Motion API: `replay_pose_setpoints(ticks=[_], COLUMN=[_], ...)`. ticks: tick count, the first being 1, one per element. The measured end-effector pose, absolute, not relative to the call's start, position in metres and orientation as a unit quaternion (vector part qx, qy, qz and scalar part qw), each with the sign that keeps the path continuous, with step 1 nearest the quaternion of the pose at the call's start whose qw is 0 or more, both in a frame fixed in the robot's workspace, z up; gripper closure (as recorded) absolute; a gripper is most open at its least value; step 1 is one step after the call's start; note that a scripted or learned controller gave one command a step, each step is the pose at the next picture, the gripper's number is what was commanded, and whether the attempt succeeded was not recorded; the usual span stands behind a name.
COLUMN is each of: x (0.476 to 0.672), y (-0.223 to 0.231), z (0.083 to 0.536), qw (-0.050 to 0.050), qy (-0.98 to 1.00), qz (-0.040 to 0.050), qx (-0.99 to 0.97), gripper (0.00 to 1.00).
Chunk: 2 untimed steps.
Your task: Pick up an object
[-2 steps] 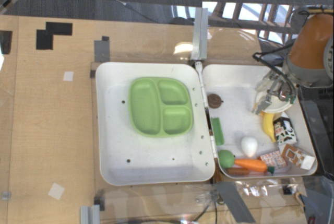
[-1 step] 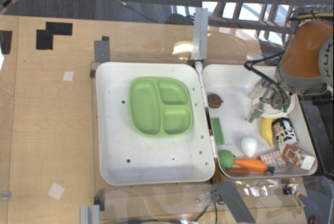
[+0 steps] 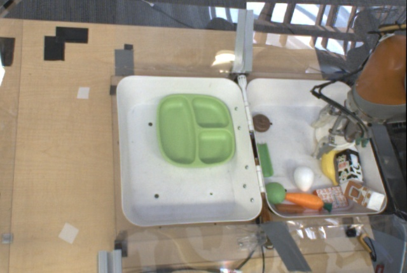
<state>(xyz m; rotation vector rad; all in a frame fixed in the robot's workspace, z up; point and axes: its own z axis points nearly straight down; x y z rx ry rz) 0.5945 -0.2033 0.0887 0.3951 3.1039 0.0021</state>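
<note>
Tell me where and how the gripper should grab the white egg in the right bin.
Grip the white egg across its narrow middle, coming straight down from above. It lies rounded with bare bin floor on its upper left, while the carrot and banana crowd the other sides.

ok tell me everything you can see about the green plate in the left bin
The green plate is a pale green, matte, plastic-looking divided dish with rounded corners. It has three compartments: one long one on its left and two smaller ones stacked on its right, all bare. It lies flat and upright on the floor of the left bin, roughly central, slightly rotated. Nothing touches it but the bin floor.
</note>
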Motion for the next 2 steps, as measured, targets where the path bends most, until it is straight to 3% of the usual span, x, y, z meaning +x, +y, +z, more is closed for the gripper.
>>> replay_pose_setpoints(ticks=[1,2], x=[0.5515,0.5585], y=[-0.1691,-0.1787], z=[0.0906,0.0904], qw=[0.008,0.008], qy=[0.997,0.999], qz=[-0.0008,-0.0007], qx=[0.073,0.045], gripper=[0.0,0.0])
